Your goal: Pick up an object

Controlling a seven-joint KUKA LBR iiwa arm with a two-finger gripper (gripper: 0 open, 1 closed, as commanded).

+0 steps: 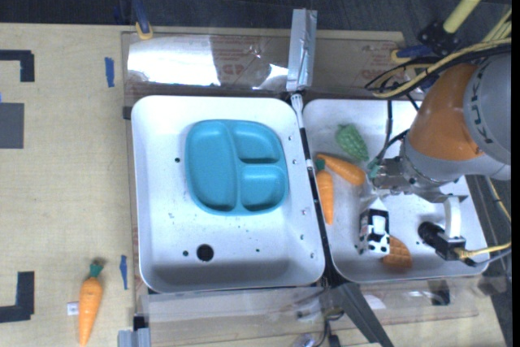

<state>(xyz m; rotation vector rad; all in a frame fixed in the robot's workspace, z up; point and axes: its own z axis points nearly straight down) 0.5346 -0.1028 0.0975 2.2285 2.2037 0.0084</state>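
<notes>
The right bin (455,268) holds several toys. A green leafy piece (353,140) lies at its far side, and an orange carrot (343,169) lies just below that. A second carrot (326,196) rests along the bin's left wall. Towards the front are a black-and-white cow figure (374,232) and a brown bread-like piece (397,255) touching it. My gripper (390,177) hangs over the middle of this bin, just right of the first carrot's tip and above the cow. Nothing shows between its fingers.
The left bin (154,175) bears a blue divided plate (237,165) and a small black disc (205,253) near its front. Another toy carrot (89,301) lies on the bench at front left, outside the bins. A metal divider (301,53) stands behind the bins.
</notes>
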